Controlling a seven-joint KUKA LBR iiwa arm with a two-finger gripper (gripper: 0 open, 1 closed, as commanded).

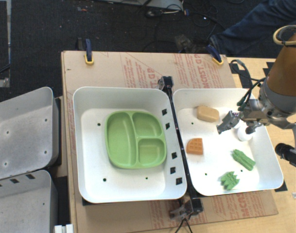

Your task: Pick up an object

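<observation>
Cardboard-topped bench (123, 69) carries two white bins side by side: left bin (84, 144), right bin (264, 176)

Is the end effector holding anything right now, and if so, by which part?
Cannot be told. The end effector hangs over the right bin, right above a small white object, but this view does not settle whether that object is gripped.

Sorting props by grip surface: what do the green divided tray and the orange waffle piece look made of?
Green divided tray: probably moulded plastic, smooth with a soft sheen and rounded compartment walls. Orange waffle piece: likely plastic or rubber toy food, matte, with a faint grid texture; too small to be sure.
</observation>
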